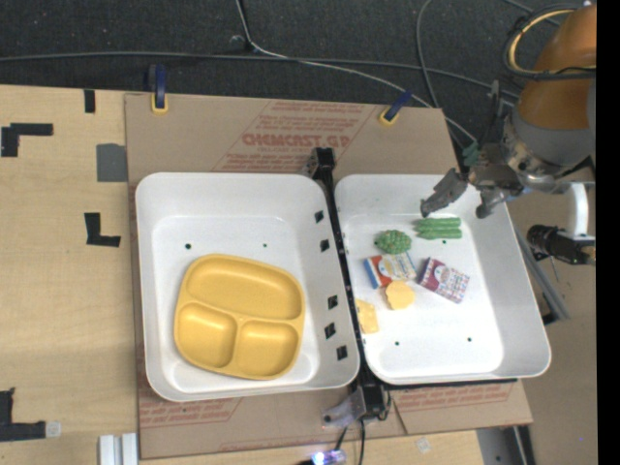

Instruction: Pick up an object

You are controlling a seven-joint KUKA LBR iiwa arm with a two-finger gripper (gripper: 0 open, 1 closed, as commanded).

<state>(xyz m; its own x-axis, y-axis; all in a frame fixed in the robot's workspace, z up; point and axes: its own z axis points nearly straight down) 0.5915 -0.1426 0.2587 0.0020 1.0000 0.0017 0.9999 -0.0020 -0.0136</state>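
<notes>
In the right bin (484, 352) lie several small items: a green pea pod (439, 228), a green broccoli head (392, 241), a red, white and blue packet (385, 268), a maroon packet (444, 280), a yellow wedge (400, 296) and a pale yellow piece (367, 316). My gripper (454, 205) hovers over the bin's far right part, just above the pea pod. It is open, its two dark fingers (438, 195) spread wide with nothing between them.
The left bin (155, 260) holds a yellow divided plate (239, 315). Both bins rest on a cardboard sheet (281, 134) clamped at the back. A black clip strip (332, 260) runs between the bins. Cables cross the dark back area.
</notes>
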